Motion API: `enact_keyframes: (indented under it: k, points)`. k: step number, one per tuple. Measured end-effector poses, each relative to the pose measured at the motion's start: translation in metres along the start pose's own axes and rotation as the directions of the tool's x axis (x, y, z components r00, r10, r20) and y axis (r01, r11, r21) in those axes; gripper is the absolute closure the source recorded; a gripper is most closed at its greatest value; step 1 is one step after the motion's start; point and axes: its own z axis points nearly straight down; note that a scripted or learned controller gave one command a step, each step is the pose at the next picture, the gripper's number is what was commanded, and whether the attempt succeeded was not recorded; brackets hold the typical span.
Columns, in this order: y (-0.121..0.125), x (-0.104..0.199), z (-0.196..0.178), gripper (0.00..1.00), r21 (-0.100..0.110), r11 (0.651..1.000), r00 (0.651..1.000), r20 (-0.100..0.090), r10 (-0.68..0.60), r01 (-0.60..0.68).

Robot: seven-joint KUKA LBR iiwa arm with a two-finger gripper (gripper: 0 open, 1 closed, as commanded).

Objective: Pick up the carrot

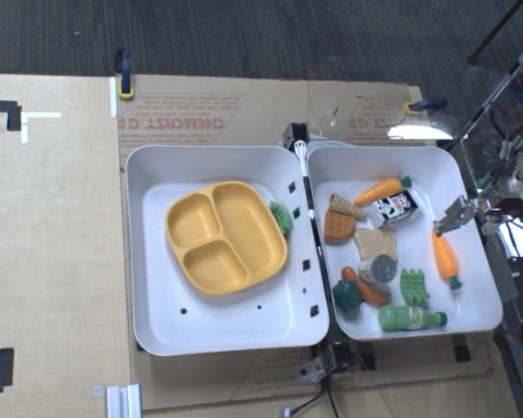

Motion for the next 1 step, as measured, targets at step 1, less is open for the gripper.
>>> enact_keyframes:
  k: [1]
  points:
    - [0.0047, -0.0299, 0.1589, 0.00, 0.002, 0.990, 0.990, -0.017, 0.138, -0.138]
